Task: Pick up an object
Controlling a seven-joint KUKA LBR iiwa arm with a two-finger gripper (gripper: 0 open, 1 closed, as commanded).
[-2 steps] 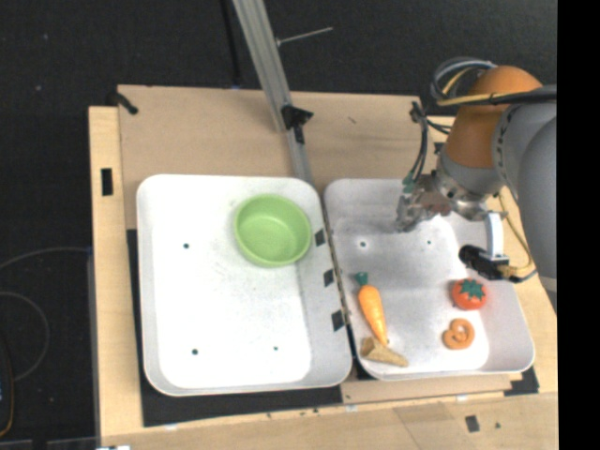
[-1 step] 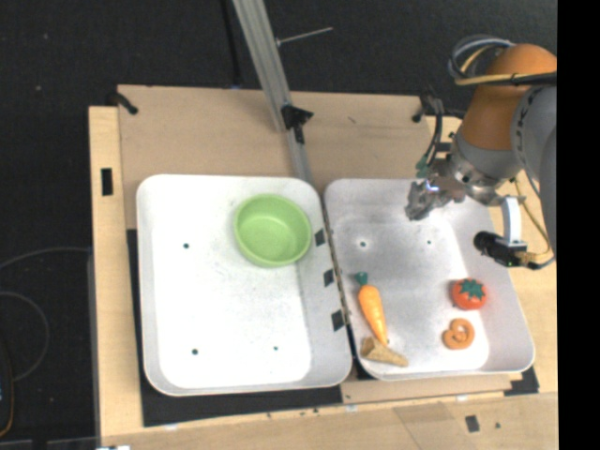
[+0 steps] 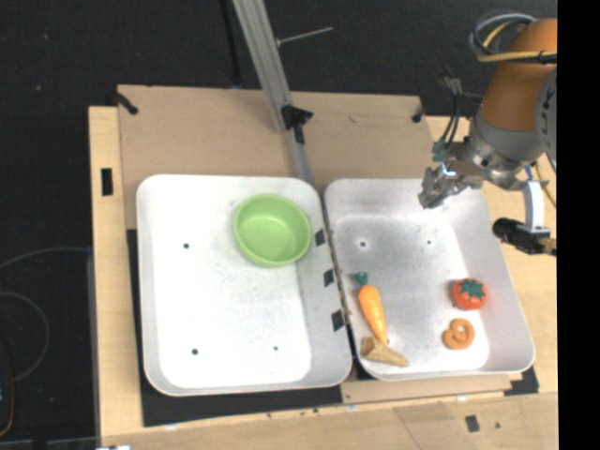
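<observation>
In the right bin point(image 3: 403, 214) an orange carrot point(image 3: 372, 311) with a green top lies along the left wall. A tan scrap point(image 3: 382, 352) lies at the carrot's lower tip. A red tomato point(image 3: 469, 293) with a green cap sits near the bin's right wall, and a small orange ring-shaped piece point(image 3: 458, 334) lies just below it. A green bowl point(image 3: 272, 230) rests in the upper right part of the left bin point(image 3: 187, 289). My gripper point(image 3: 434, 193) hangs over the right bin's far right corner, well away from all the objects.
A slanted metal pole point(image 3: 267, 64) comes down from the top to the gap between the bins. Both bins sit on a cardboard-covered bench point(image 3: 206, 129). The arm point(image 3: 511, 101) stands along the right side.
</observation>
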